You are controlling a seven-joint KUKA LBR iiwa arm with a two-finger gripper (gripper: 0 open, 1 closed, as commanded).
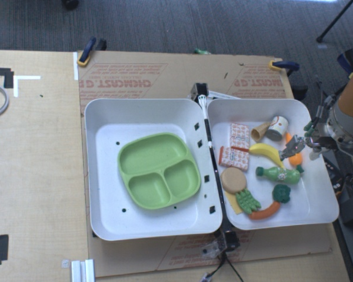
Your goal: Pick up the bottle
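We see two shallow white bins side by side on a sheet of brown cardboard (165, 75) laid over the pale wooden counter (32, 175). The left bin (100, 175) holds a green divided plate (159, 170) near its centre, with bare white floor on all sides of it. The right bin (317, 207) is crowded.

The bottle (279, 174), green and lying on its side, rests in the right half of the right bin, just below the banana (266, 153) and just above a piece of broccoli (282, 193). A carrot-like orange piece (265, 212) lies along the near wall, beside a leafy green item (247, 201) and a round tan biscuit (233, 180). Red-and-white packets (236, 144) lie near the wall between the bins. An ice-cream cone (259, 131) and a tipped cup (276, 128) lie towards the far wall.

The claw (293, 148) hangs over the right side of this bin, just above and right of the bottle, close to a small orange item (296, 157). We cannot tell whether it is released or clenched. Open floor remains mainly along the bin's right wall.

Blue-and-yellow clamps (89, 49) pin the cardboard's far corners. Grey carpet (194, 13) lies beyond the counter.
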